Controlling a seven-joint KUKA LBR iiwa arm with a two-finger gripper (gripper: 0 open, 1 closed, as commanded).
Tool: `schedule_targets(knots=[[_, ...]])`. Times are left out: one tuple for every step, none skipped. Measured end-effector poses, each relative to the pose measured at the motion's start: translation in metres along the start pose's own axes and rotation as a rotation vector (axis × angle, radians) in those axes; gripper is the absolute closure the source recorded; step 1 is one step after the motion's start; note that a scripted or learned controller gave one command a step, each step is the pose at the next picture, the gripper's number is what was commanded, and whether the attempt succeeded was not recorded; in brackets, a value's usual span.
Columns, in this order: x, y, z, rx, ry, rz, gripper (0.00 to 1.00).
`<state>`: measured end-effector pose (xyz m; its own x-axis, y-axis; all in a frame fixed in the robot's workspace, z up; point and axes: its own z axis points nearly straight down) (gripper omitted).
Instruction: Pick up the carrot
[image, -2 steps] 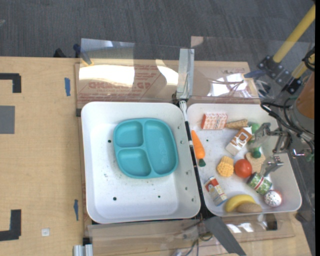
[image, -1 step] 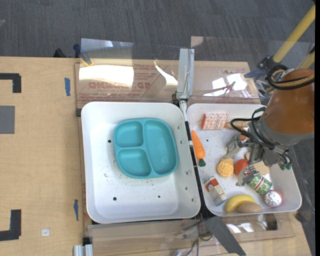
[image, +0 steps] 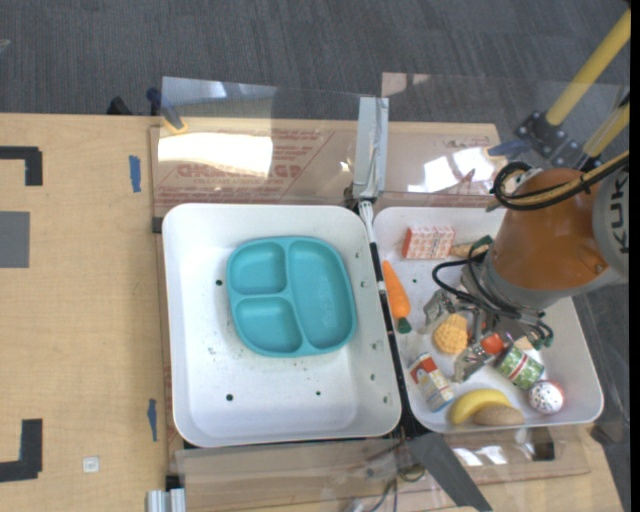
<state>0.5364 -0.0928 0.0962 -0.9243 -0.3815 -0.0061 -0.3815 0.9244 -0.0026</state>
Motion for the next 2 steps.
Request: schedule_targets(knots=[[0.0021, 0.0017, 0.0056, 0.003, -0.003, -0.053, 0.0], [-0.0021, -0.003, 0.0058, 0.002, -0.004, -0.043, 0.0]])
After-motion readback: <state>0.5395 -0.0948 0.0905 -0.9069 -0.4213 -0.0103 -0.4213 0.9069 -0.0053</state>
